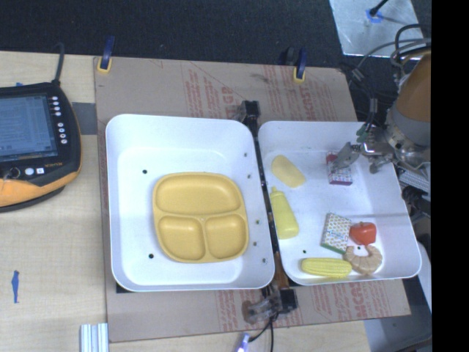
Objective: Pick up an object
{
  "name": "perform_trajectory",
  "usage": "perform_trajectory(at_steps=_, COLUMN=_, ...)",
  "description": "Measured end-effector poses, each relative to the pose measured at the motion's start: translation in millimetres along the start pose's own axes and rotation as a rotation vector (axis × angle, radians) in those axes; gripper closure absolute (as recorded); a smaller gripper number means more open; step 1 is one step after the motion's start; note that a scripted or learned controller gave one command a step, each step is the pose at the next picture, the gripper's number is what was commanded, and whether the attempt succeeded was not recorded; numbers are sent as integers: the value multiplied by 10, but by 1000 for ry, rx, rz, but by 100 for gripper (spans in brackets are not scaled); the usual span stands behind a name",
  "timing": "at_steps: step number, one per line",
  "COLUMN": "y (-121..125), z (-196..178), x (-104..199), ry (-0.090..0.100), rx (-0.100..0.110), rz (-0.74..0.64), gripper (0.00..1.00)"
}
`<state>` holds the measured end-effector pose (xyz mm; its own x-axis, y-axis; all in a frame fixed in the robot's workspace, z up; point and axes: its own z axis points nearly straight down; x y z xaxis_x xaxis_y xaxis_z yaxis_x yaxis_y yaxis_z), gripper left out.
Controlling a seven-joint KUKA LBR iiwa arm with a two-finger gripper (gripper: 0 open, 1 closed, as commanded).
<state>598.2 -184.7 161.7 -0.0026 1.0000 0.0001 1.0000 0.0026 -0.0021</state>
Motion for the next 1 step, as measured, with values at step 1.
perform_trajectory(at_steps=1, y=439, z=703, x=-53, ry=0, rx=2, rz=-3, gripper=0)
